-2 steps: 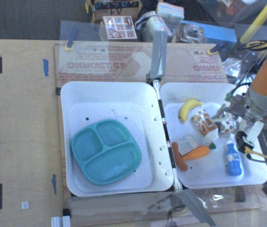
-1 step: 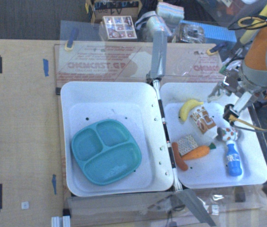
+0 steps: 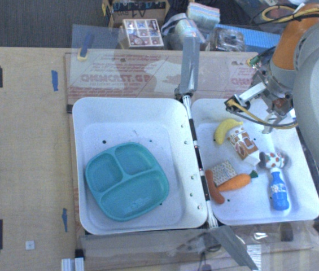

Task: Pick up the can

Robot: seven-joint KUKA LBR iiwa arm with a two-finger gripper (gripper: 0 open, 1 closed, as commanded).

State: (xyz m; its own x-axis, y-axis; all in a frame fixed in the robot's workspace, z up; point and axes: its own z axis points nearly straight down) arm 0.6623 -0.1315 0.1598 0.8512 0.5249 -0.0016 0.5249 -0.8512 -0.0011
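Bins of shallow white plastic sat side by side on the bench. The left bin (image 3: 86, 117) held a teal divided plate (image 3: 126, 180), lying flat towards its near side. The right bin (image 3: 306, 205) held everything else. What looked like the can (image 3: 244, 142), small, with a brown and white label, lay tipped on its side in the bin's middle. A yellow banana (image 3: 225, 130) lay just beside it on the left, close to touching it.

Nearer the camera, a grey speckled block (image 3: 223, 172) rested against an orange carrot (image 3: 236, 182), and a red sausage-shaped piece (image 3: 213, 187) lay by the bin's left wall. A blue bottle (image 3: 279, 191) lay towards the right, its cap pointing at a small white and brown spotted object (image 3: 273, 160) too blurred to name.

The arm came in from the upper right, its orange band (image 3: 292, 44) above the wrist. The gripper (image 3: 273, 110) hung over the far right part of the right bin, apart from the can and up and to its right. Whether it was open or closed could not be told, and nothing could be seen in its grasp.
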